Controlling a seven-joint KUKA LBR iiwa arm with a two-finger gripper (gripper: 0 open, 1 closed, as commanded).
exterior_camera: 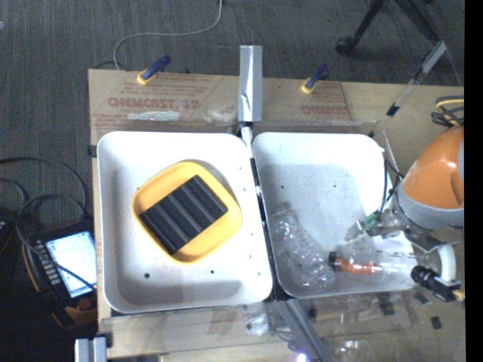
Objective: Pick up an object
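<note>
- Clear plastic bottle (pixel 362 265), right bin, near wall: lies on its side, dark cap pointing left, orange-red contents visible inside. Resting almost against the near rim, so there is little room on that side; open floor lies beyond it. Likely the closest candidate for a pick.
- Crumpled clear plastic (pixel 296 247), right bin, near-left part: slumped beside the divider, just left of the bottle's cap. Hard to read; outline uncertain.
- Gripper (pixel 375 225): at the right bin's right side, just above the bottle, under the arm's orange band (pixel 436 173). Finger state cannot be told; nothing seen held.
- Right bin (pixel 324 157): far half bare, giving the widest room for approach.
- Yellow tray-like object with 4 black ribs (pixel 187 210), left bin (pixel 121 157): lies flat, turned diagonal, near centre, well apart from all 4 walls. Probably too broad for an easy grasp.
- 2 blue-and-yellow clamps (pixel 154 69), far bench edge: seemingly pinning the board.
</note>
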